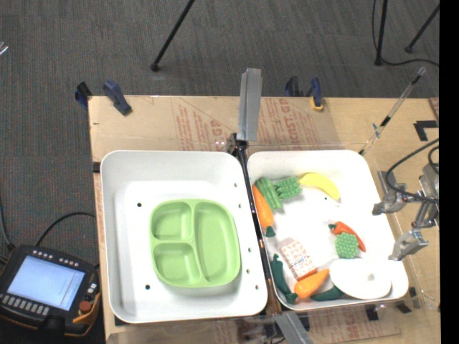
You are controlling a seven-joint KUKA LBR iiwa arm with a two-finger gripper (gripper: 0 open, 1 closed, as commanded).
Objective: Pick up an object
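The left bin [115, 192] holds a green divided plate [194, 244], the right bin [358, 165] a white disc [361, 279], a banana [320, 185] and carrots [262, 206], while the gripper [405, 226] hovers spread just beyond the right rim, gripping nothing.

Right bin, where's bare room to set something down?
In the right bin, bare floor lies between the banana, snack box and green ball. The near edge is crowded: carrot, white plate.

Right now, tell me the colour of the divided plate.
Light green plate, clearest in the camera view.
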